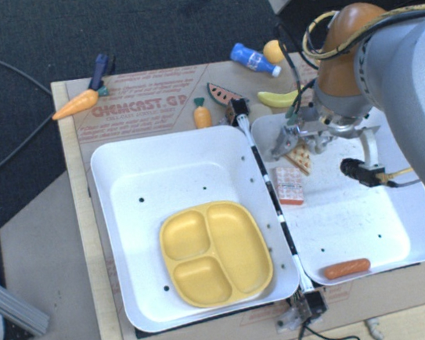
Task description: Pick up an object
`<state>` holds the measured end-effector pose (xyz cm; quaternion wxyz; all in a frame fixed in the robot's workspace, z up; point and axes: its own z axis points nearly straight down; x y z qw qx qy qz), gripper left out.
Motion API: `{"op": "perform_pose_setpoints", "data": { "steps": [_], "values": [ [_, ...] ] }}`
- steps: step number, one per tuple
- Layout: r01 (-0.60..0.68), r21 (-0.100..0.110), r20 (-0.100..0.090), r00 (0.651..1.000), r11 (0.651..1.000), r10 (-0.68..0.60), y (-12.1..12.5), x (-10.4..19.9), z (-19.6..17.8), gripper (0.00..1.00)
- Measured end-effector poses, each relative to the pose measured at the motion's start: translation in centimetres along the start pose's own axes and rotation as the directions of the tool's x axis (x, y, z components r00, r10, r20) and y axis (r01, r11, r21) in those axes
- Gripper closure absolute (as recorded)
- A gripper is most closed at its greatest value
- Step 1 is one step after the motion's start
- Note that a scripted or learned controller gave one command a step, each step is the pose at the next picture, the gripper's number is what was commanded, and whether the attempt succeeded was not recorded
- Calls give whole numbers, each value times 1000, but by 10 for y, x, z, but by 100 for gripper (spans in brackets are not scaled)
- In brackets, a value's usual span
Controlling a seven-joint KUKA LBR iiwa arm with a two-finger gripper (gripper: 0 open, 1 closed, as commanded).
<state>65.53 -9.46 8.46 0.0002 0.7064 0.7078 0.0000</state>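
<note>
pincer (297, 144) over right bin (382, 247) — at cracker (300, 160) | yellow tray (214, 252) left

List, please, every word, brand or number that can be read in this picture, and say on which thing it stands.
"CHEMCAST GP": red print on the brown board behind the bins; the last letters are uncertain.
Smaller red lines around it: too blurred to read.
Small packet in the right bin: red print, too small to read.

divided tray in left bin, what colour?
Yellow. The tray shows plainly in the camera view, lying in the left bin.
</note>
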Motion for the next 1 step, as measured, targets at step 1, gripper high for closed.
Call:
{"op": "perform_pose_setpoints", "data": {
  "steps": [1],
  "values": [
    [0,-3,2,1000,1000,0,1,0,-11,100]
  ]
}}
